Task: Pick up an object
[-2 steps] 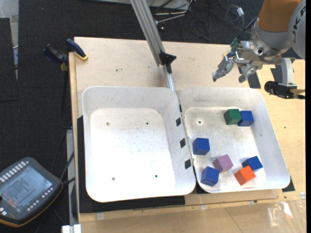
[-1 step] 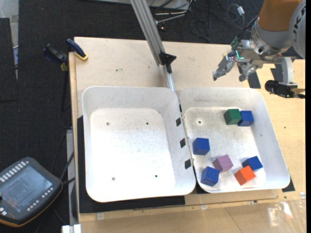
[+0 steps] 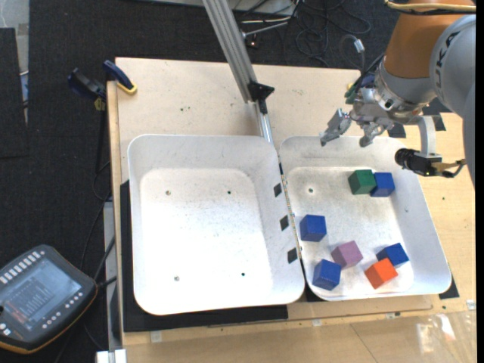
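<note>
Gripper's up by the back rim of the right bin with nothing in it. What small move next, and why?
Probably ease the gripper forward and down toward the green block, the nearest object. The open fingers hang above the right bin's far rim, holding nothing. The green block touches a blue block on its right, so approaching from the free left side looks safer.

No text, label or number is legible on anything here.
</note>
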`<state>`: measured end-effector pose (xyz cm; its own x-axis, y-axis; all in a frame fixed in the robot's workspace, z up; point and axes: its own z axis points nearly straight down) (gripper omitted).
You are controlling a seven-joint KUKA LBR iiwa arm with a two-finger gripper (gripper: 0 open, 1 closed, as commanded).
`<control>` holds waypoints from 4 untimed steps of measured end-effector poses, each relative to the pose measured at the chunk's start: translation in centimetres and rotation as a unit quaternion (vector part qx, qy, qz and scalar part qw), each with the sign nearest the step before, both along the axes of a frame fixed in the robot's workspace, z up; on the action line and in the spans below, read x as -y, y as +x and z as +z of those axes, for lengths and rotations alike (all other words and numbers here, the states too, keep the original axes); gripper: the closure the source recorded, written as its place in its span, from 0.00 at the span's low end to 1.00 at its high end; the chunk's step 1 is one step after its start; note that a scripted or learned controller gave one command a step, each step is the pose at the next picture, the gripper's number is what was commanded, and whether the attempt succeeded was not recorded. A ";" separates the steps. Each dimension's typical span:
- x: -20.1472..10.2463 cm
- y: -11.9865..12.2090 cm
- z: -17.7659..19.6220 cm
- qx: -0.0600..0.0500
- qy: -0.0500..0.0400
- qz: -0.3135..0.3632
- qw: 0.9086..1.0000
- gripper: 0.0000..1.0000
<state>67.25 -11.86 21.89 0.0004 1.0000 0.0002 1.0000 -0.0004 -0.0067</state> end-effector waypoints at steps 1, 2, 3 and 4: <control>-0.5 -1.0 -5.6 0.000 0.000 0.000 1.000 0.00; -0.8 -0.5 -10.1 0.001 0.000 0.002 1.000 0.00; -0.8 -0.3 -8.7 0.005 -0.001 0.001 1.000 1.00; -1.2 0.1 -4.3 0.007 -0.001 0.002 1.000 1.00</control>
<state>67.35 -10.67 17.61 -0.0029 1.0000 -0.0012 1.0000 0.0029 0.0071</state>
